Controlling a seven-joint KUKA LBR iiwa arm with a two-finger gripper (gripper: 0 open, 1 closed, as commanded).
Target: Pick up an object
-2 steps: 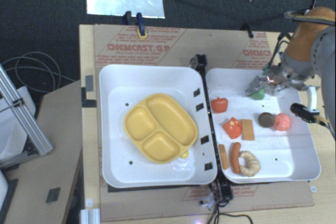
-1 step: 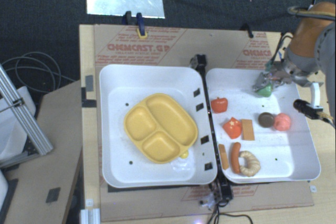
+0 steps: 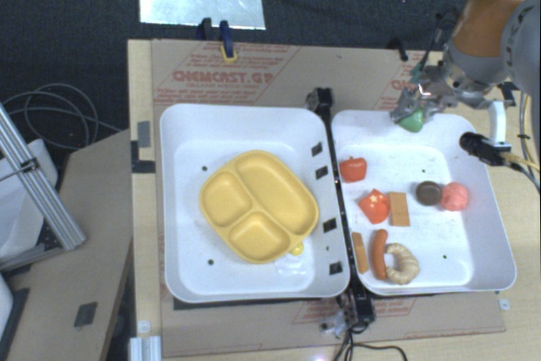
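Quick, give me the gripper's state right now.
Gripper: shut on the green object, lifted at the far rim of the right bin.

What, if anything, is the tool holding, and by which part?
A small green object sits at the tool's tip, gripped by its top, above the right bin's far edge.

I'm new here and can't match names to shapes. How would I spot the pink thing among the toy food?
Look in the right white bin, the one without the yellow tray. Along its right side lies a small pink lump, touching a dark brown round piece on its left. It is the only pink item; the others nearby are red, orange, tan or brown.
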